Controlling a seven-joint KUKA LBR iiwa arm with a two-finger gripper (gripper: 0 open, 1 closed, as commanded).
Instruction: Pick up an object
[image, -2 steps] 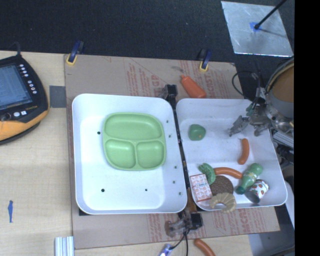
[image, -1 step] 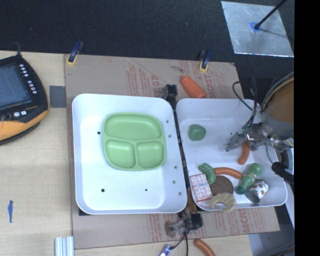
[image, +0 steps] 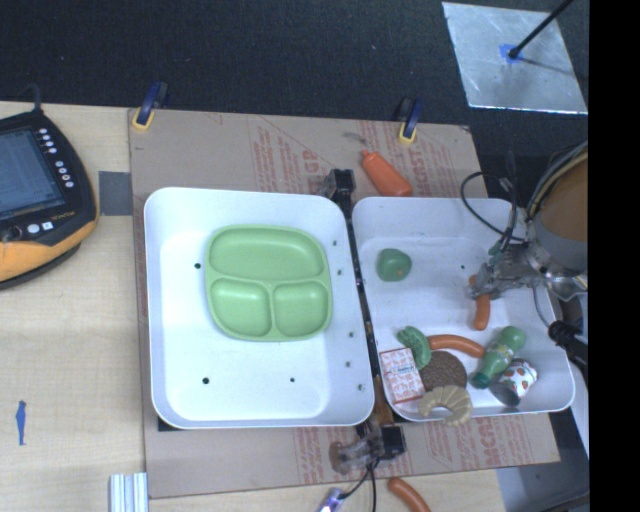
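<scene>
Hovering low at the right bin's (image: 455, 215) right wall, end effector (image: 497, 278) touching or just above a small orange carrot-like piece (image: 482, 313); hard telling how wide the fingers are standing. Lying nearby in that bin: green ball (image: 393, 265), orange sausage (image: 455, 345), green bottle (image: 497, 355), red-and-white carton (image: 401, 374). Sitting in the left bin (image: 170, 300), a green divided plate (image: 268, 282); resting on the counter (image: 70, 400), a pendant (image: 40, 200).
</scene>
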